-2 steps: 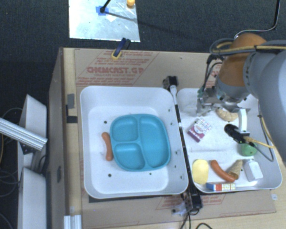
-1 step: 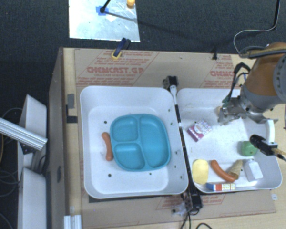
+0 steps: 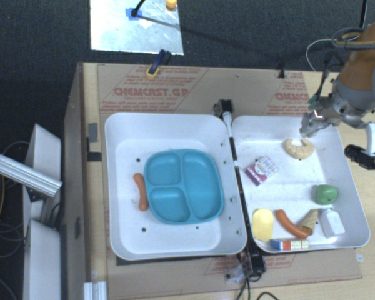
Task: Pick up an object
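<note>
We note the gripper point(image 3: 312, 126) just above the croissant point(image 3: 299, 148), at the right bin's point(image 3: 356, 195) far edge; jaw state we cannot tell.

Arm point(image 3: 362, 74) cropped at right edge

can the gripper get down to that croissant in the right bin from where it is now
Probably yes. The gripper hovers at the back of the right bin, just above the croissant. Nothing lies between them, and the nearest thing, the pink packet, sits well apart to the croissant's left.
</note>
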Motion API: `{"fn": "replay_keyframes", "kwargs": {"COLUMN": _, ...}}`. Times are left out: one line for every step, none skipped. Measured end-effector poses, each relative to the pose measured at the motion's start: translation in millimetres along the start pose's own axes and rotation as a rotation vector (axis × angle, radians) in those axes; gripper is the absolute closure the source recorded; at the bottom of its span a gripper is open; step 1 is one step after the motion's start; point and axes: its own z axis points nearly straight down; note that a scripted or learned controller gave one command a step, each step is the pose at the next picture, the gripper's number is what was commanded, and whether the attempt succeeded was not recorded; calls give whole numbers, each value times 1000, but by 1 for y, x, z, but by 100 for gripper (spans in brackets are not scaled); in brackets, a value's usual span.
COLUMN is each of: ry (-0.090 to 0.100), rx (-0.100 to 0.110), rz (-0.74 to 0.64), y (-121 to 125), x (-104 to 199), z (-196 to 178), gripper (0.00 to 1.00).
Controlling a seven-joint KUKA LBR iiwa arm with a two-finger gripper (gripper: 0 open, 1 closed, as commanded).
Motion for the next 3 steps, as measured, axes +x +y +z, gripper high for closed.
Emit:
{"fn": "replay_keyframes", "kwargs": {"ry": 0, "rx": 1, "rz": 0, "y": 0, "x": 0, "z": 0, "gripper": 0}}
{"fn": "replay_keyframes", "kwargs": {"ry": 2, "rx": 4, "rz": -1, "y": 7, "x": -2, "z": 54, "gripper": 0}}
{"fn": "replay_keyframes", "kwargs": {"ry": 1, "rx": 2, "rz": -1, "y": 14, "x": 9, "z": 78, "gripper": 0}}
